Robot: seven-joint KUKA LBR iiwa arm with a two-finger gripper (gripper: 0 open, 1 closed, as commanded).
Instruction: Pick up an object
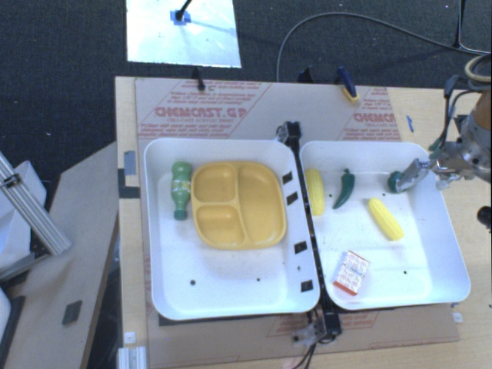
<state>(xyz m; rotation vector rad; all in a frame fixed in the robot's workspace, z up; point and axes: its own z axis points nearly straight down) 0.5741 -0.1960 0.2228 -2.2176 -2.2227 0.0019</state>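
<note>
The right bin [446, 283] holds a yellow corn cob [314, 191] along its left wall, a green chili pepper [344, 188], a second corn cob [385, 218] and a small red-and-white box [351, 273]. My gripper [409, 175] reaches in over the bin's upper right part, just above and to the right of the second corn cob. A small dark green thing [395, 181] sits at the gripper's tip. Whether it is held or merely lies beside the tip is not visible.
The left bin [165, 283] holds a yellow divided plate [237, 204] and a green bottle [181, 190] lying to its left. A black divider strip [301, 221] runs between the bins. Cables and a blue clamp [347, 83] lie behind the bins.
</note>
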